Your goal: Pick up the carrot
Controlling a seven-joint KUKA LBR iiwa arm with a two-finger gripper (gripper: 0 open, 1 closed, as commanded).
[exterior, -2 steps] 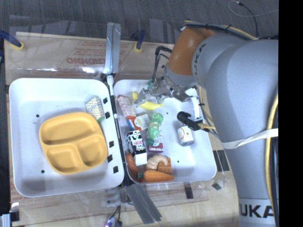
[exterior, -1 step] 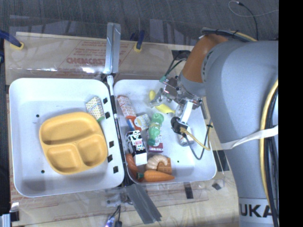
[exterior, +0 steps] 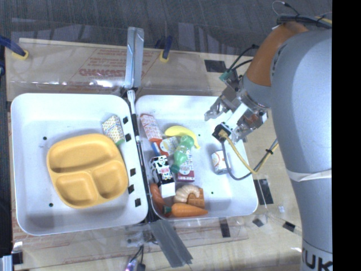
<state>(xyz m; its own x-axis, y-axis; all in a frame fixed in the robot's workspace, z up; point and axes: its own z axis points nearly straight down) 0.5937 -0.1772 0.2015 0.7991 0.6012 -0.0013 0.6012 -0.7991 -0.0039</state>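
Two shallow white bins are seen side by side on the bench: a left bin (exterior: 22, 168) and a right bin (exterior: 240, 193). In the left bin, one yellow divided tray (exterior: 84, 168) is laid near the middle, and one small patterned packet (exterior: 114, 130) is lodged between the tray and the bin's right wall.

The rest is crowded along the left wall of the right bin. One carrot (exterior: 189, 210) is found at the bin's near edge, lying flat and pointing towards the near right corner, touching a tan pastry-like piece (exterior: 189, 195) just behind it. A second orange-red piece (exterior: 156, 196) is wedged against the left wall beside them; what it is cannot be told. Further back, one black-and-white carton (exterior: 162, 171), one green bottle (exterior: 181, 154) lying on a dark red packet (exterior: 186, 174), one banana (exterior: 180, 132) and one red-and-white wrapper (exterior: 149, 127) are counted. One small can (exterior: 219, 161) is set apart, nearer the bin's right wall.

The gripper (exterior: 227, 120) is held above the far right part of the right bin, well apart from the carrot. Its two fingers are spread, with a clear gap between them, and nothing is gripped. A yellow cable (exterior: 242, 162) is looped below the wrist, over the right wall.
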